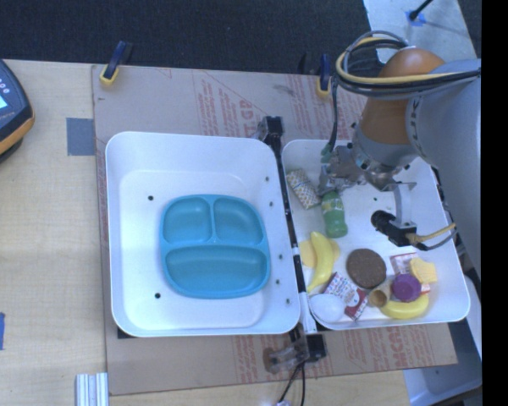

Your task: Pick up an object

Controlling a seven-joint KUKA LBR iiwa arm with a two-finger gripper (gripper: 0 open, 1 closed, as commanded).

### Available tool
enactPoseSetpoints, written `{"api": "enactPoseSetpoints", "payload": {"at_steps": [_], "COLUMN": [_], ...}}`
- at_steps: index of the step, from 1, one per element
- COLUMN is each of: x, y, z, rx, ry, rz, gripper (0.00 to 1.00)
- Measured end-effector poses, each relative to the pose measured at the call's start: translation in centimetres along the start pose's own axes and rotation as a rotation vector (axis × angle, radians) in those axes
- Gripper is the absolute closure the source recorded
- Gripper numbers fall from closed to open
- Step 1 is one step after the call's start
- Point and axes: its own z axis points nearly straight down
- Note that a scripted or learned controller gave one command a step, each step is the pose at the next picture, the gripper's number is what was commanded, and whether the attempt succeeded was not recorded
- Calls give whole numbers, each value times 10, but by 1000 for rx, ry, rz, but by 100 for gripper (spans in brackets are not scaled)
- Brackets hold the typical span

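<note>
Front banana (404, 309), disc (367, 268): untouched. Gripper (334, 183) set over bottle (334, 215), opening cannot be told; bottle may be nudged away if approached off-centre.

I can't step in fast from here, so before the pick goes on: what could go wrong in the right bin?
1. The gripper is at the top end of the green bottle, with the patterned packet close beside it; it may catch or shove the packet too.
2. A grasp so near the bottle's end may slip, sending it toward the banana beside it.
</note>
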Motion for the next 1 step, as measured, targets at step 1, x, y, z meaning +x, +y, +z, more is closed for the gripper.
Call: {"api": "enactPoseSetpoints", "payload": {"at_steps": [1], "x": [29], "y": [-59], "z": [-106], "rx": [-9], "ry": [2], "rz": [4], "gripper": [100]}}
